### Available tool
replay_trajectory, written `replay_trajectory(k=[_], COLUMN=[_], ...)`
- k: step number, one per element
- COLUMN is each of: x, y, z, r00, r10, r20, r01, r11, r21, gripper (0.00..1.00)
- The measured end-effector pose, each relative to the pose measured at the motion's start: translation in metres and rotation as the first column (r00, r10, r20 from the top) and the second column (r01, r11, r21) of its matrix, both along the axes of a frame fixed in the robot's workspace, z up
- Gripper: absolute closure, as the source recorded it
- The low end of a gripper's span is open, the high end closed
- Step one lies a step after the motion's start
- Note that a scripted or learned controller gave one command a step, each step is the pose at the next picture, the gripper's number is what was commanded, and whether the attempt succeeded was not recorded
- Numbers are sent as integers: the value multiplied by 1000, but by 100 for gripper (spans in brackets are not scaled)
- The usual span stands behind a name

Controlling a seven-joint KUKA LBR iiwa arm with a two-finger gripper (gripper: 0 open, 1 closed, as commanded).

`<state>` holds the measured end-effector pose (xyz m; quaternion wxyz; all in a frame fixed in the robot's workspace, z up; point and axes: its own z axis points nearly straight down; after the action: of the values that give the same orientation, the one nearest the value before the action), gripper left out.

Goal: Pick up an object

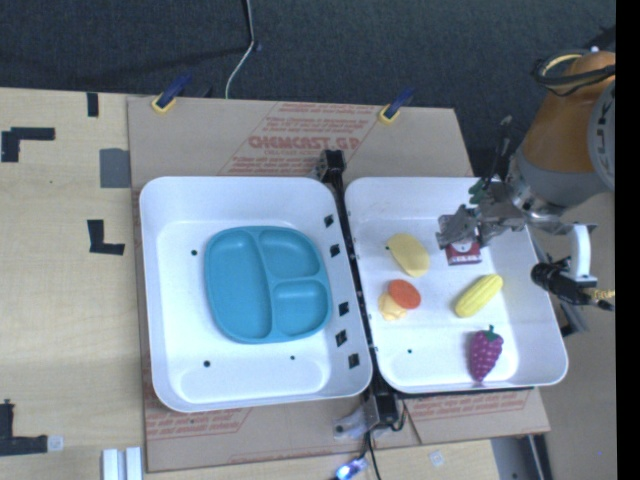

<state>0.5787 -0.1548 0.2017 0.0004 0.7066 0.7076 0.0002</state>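
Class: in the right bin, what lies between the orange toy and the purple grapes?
Nothing: bare white bin floor separates the orange toy from the purple grapes in the camera view.

Blue divided plate (268, 283) lying in left white bin (165, 268); cardboard sheet (290, 143) sitting underneath; black cable (243, 28) trailing far side

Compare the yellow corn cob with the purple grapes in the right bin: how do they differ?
Colour: the corn cob is yellow, the grapes purple. Pose: the corn cob lies on a slant, the grapes point roughly toward the bin's near edge. Position: the corn cob lies nearer the gripper, while the grapes lie close to the front rim of the right bin. Both are small toy foods lying loose, untouched.
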Motion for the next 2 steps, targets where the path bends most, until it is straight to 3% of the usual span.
replay_trajectory(k=[2], x=[-21], y=[94], z=[-10], r00=[1000], r10=[3], r20=[-4], r01=[-3], r11=[1000], r21=[2], gripper=[100])
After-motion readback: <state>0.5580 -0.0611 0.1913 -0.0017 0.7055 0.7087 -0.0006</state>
